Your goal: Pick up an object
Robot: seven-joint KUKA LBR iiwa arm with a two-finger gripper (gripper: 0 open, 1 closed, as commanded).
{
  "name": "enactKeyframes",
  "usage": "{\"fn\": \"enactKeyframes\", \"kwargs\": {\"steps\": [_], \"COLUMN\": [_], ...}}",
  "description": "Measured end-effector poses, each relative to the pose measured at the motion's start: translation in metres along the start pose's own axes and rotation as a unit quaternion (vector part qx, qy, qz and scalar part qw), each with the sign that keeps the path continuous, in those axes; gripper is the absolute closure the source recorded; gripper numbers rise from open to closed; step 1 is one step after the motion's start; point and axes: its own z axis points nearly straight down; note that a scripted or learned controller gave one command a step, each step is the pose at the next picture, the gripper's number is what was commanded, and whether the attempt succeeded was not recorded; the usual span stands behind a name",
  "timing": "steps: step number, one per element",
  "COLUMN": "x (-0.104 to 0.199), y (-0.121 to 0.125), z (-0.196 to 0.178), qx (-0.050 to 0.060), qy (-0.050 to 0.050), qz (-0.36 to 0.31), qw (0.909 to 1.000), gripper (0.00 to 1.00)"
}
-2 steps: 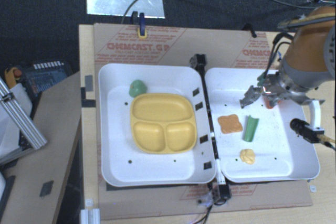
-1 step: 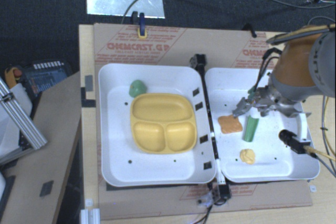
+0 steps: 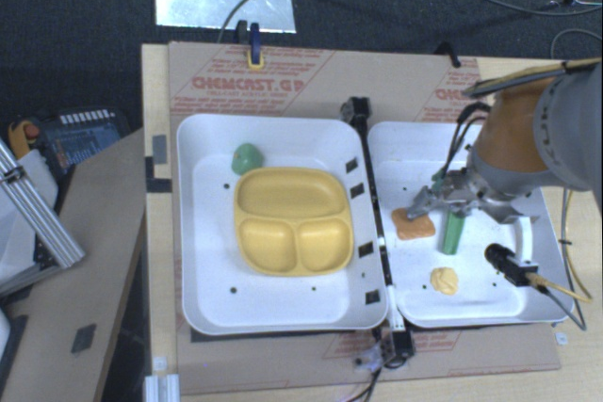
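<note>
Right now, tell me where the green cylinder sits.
The green cylinder lies in the right bin, just right of the orange piece, above the yellow lump.

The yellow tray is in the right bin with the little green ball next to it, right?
Not quite. The yellow tray is in the left bin, not the right one, as the camera view shows. The rest is right: the little green ball does sit next to it, at its far left corner.

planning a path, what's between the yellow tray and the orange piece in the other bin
In the camera view, between the yellow tray and the orange piece lie bare bin floor and the bins' adjoining rims with black clips.
</note>
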Motion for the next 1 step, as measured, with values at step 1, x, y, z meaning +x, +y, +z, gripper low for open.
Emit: {"fn": "enactKeyframes", "kwargs": {"steps": [1], "x": [-0.001], "y": [0.0025], "z": [-0.014], "qx": [-0.003], "qy": [-0.001], "qz": [0.0], "qw": [1.0], "gripper": [1.0]}}
